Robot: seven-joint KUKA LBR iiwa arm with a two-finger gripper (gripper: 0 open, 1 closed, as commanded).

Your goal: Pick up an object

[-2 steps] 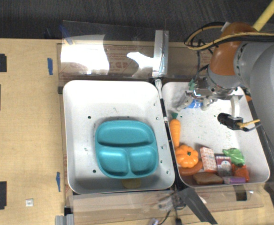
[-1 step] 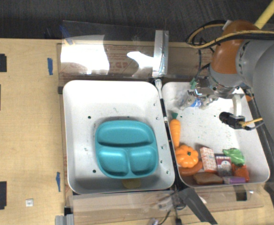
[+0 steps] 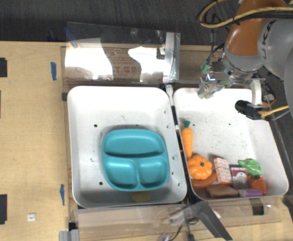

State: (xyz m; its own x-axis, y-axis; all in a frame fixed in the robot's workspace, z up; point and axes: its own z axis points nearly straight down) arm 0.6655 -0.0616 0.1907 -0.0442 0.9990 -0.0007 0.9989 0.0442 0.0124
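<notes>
Above right bin (image 3: 267, 134) far rim, hand (image 3: 207, 90) hovers, nothing held.

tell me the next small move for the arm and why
Probably bring the tool toward the near end of the right bin and lower it. It sits at that bin's far edge, while the carrot, pumpkin and other toy items cluster at the near end.

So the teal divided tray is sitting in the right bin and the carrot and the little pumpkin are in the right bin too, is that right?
Not quite. The camera view shows the teal divided tray in the left bin, not the right one. The carrot and the little pumpkin are indeed in the right bin, along its left wall.
</notes>
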